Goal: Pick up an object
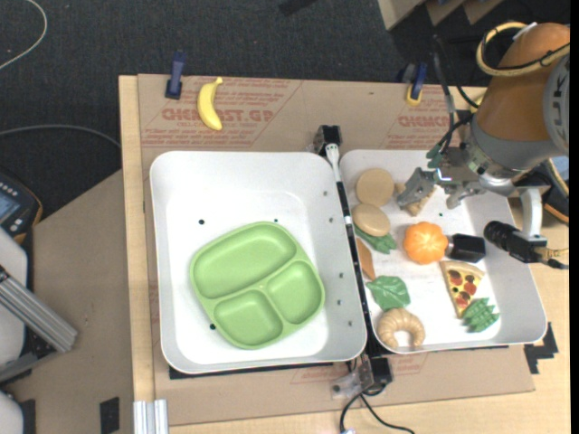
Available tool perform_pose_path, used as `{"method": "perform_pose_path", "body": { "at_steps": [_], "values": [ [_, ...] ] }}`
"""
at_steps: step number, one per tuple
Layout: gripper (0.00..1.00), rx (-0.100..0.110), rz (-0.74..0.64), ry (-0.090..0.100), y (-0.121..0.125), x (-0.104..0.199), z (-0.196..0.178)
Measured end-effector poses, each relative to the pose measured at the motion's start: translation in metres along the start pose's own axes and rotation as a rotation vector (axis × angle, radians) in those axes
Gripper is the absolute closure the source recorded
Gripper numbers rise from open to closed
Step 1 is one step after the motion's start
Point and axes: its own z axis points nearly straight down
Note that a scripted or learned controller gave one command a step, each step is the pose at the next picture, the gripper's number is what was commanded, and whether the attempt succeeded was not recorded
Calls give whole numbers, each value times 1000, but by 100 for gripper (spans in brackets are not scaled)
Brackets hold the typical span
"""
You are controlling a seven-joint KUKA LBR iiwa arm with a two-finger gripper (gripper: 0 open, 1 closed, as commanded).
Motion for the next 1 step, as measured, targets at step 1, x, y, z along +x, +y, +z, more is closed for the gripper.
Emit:
{"method": "perform_pose_path", "body": {
  "at_steps": [1],
  "values": [
    [0, 4, 2, -1, 9, -31, 106]
  ]
}}
